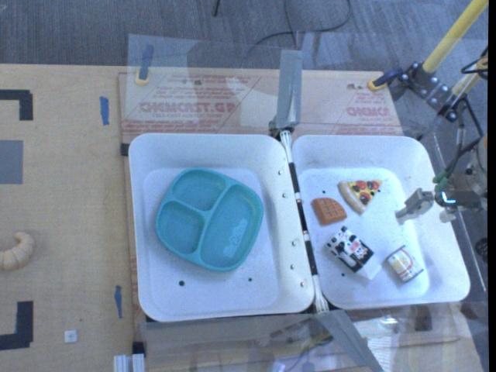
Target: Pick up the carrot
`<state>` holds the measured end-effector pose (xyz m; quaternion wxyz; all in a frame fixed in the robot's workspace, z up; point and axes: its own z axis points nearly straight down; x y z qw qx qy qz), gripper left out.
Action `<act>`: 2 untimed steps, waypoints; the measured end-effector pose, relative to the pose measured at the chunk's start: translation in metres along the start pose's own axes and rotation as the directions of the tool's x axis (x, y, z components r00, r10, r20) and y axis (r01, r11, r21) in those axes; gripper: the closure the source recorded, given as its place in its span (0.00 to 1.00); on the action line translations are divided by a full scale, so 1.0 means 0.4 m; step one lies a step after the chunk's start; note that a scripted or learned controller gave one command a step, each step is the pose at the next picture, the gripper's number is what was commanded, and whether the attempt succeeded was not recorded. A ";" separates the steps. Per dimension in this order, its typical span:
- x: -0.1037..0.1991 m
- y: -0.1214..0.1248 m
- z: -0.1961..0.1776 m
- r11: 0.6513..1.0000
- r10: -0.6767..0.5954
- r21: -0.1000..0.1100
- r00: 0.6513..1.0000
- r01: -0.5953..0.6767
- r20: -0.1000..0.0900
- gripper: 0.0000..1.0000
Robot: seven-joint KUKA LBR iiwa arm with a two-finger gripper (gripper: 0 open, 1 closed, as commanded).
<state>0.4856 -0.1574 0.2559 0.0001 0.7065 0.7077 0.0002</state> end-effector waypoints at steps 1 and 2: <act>0.082 -0.002 0.331 0.956 -0.292 -0.016 0.956 0.292 0.006 0.00; 0.081 0.002 0.305 0.957 -0.290 -0.022 0.957 0.290 0.009 1.00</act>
